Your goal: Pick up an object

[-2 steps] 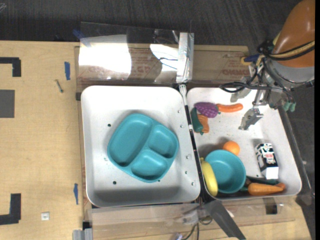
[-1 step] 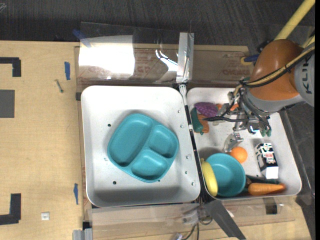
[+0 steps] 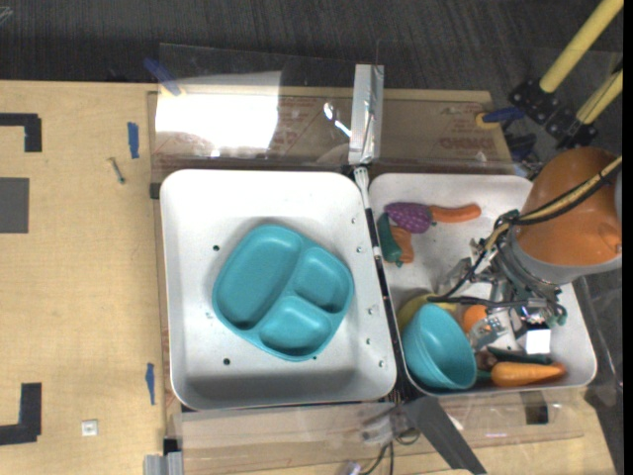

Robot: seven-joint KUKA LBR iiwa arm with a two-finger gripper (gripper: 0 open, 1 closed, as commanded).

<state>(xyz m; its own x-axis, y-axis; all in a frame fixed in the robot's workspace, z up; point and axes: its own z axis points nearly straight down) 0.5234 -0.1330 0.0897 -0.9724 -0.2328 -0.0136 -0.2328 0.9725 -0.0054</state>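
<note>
My gripper (image 3: pixel 493 317) reaches down into the right bin (image 3: pixel 584 359), under the arm's orange band (image 3: pixel 571 218). It hangs just right of a teal bowl (image 3: pixel 438 347) lying on its side. A small orange piece (image 3: pixel 475 316) sits right against the gripper's tip; whether it is held is hidden by wiring. A carrot (image 3: pixel 522 372) lies by the bin's front edge, just below the gripper. A yellow item (image 3: pixel 413 308) peeks out behind the bowl.
At the back of the right bin lie a purple eggplant (image 3: pixel 408 216), an orange sausage (image 3: pixel 455 212) and a teal-and-orange toy (image 3: pixel 395 244). The left bin (image 3: pixel 188 216) holds a teal divided plate (image 3: pixel 285 290). A metal divider (image 3: pixel 367 112) stands behind the bins.
</note>
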